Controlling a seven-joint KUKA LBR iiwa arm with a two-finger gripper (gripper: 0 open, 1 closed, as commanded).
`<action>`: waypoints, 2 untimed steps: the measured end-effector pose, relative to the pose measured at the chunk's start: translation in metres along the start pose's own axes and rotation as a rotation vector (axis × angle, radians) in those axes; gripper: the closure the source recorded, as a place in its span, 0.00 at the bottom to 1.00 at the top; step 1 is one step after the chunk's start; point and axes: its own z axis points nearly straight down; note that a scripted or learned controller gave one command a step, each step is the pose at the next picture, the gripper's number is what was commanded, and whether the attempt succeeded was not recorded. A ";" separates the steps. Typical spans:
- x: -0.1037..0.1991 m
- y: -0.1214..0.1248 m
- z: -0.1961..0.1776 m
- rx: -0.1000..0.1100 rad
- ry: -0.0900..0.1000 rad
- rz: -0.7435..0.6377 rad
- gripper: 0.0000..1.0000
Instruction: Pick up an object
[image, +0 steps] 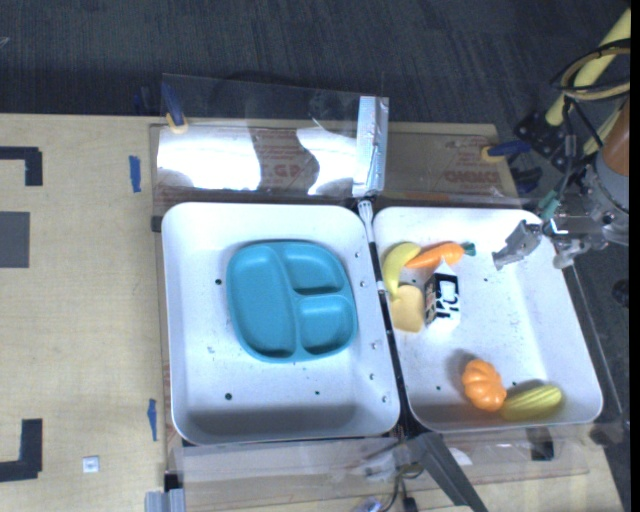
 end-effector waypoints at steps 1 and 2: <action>-0.048 -0.047 -0.091 -0.007 -0.004 -0.049 0.00; -0.001 -0.013 0.071 0.007 0.002 -0.040 0.00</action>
